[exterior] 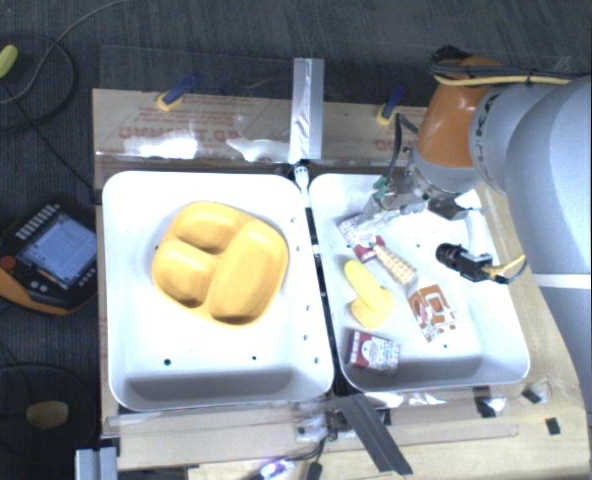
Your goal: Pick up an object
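- We are seeing the gripper (388, 200) hanging low over the far left corner of the right bin (496, 363). Its tip is blurring into the clutter below, so we cannot tell how far open it is or whether it has hold of anything.
- The grey arm (541, 158) is covering the far right corner of that bin and is running out of the picture on the right.
- The crumpled silver and red wrapper (357, 230) is lying just beside the gripper, near the bin's left wall; we cannot tell whether the two are touching.
- A red-and-white striped stick (393, 263) is lying slantwise next to the wrapper, towards the bin's middle.
- A yellow banana-like piece (368, 294) is resting nearer along the left wall, with an orange-and-white packet (434, 311) to its right; its print is too small for us to read.
- A small dark red box (373, 351) is sitting by the near left corner.
- The left bin (136, 348) is holding one big, smooth, lobed yellow lump (219, 261) around its middle.
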Available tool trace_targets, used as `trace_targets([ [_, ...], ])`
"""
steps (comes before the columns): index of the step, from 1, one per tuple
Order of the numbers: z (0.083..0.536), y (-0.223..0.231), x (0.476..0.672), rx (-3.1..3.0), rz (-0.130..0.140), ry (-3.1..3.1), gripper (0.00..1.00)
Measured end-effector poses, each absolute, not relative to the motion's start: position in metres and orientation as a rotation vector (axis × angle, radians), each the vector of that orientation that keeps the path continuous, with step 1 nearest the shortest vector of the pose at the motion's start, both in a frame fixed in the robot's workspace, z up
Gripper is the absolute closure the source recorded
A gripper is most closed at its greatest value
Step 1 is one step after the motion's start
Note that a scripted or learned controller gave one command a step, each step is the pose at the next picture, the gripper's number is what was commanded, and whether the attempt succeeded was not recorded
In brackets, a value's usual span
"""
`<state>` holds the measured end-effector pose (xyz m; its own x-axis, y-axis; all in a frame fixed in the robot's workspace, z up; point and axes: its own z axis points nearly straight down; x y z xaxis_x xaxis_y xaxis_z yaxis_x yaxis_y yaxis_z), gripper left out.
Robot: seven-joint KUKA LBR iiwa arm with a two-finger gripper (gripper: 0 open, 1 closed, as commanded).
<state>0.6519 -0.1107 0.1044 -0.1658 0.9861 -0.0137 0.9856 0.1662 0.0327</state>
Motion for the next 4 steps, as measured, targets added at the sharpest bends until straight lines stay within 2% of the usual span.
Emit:
trace_targets([
  [1,0.101,-0.11,0.651,2.012,0.022,2.377,0.0],
  [2,0.1,-0.151,0.604,1.685,0.023,2.616,0.0],
  [3,0.1,-0.195,0.568,1.786,0.026,2.549,0.0],
  [4,0.099,-0.188,0.517,1.657,0.017,2.625,0.0],
])
